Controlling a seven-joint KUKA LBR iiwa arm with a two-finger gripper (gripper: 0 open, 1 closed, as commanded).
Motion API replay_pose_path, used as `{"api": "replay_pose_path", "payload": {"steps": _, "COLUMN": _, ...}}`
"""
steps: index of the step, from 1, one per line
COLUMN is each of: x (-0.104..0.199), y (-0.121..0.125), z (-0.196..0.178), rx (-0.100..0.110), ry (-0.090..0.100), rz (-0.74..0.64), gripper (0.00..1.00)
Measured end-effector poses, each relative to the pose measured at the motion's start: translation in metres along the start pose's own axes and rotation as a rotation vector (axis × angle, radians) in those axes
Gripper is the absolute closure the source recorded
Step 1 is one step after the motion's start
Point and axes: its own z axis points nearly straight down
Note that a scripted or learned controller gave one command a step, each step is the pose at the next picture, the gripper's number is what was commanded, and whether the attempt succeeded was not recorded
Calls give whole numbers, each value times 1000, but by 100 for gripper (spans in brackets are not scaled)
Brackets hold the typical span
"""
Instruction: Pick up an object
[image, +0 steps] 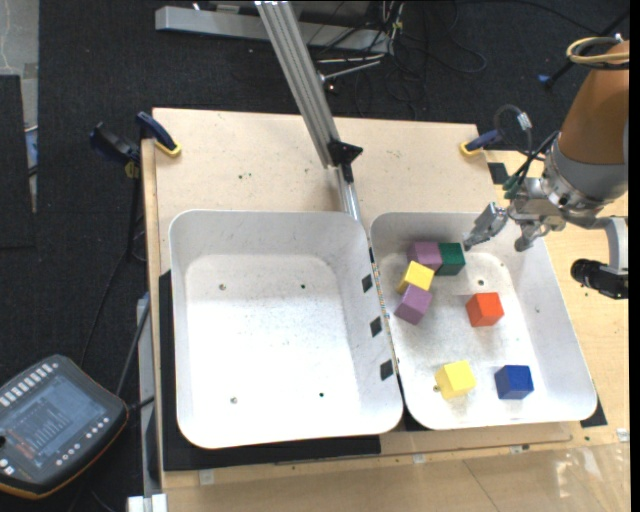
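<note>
The right-hand bin (560, 345) holds seven small blocks, and any of them could be the object to pick up. Taking the orange block (484, 308) as the landmark, near the bin's middle and standing alone: a cluster of four sits up and to its left, made of a green block (452, 258), a purple block (425, 253) touching the green one, a yellow block (419, 275) just below that, and a second purple block (413, 303) lowest in the cluster. Below the orange block, toward the near edge, a second yellow block (457, 378) and a blue block (514, 381) lie apart from each other.

The gripper (505, 230) hovers above and slightly right of the orange block, over the bin's far right rim, with its two fingers spread apart and nothing between them. It appears to be at the approach stage, not yet down among the blocks.

To do this well, the arm would likely choose a block with clear space on two opposite sides; the orange block looks the easiest, being nearest and isolated. The fingers should line up with its flat faces, drop straight down around it, and close only once low enough. The clustered blocks risk being nudged or grabbed in pairs.

The left-hand bin (200, 250) sits well left of the orange block. A handheld control unit (50, 425) lies far left, off the bench; its screen text is too small to read. No brands or labels can be read.
</note>
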Motion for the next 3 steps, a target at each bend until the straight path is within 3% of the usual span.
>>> {"api": "replay_pose_path", "payload": {"steps": 2, "x": -9, "y": -7, "z": 107, "rx": 0, "ry": 0, "rz": 2, "gripper": 0}}
{"api": "replay_pose_path", "payload": {"steps": 3, "x": -9, "y": -6, "z": 93, "rx": -7, "ry": -1, "rz": 2, "gripper": 100}}
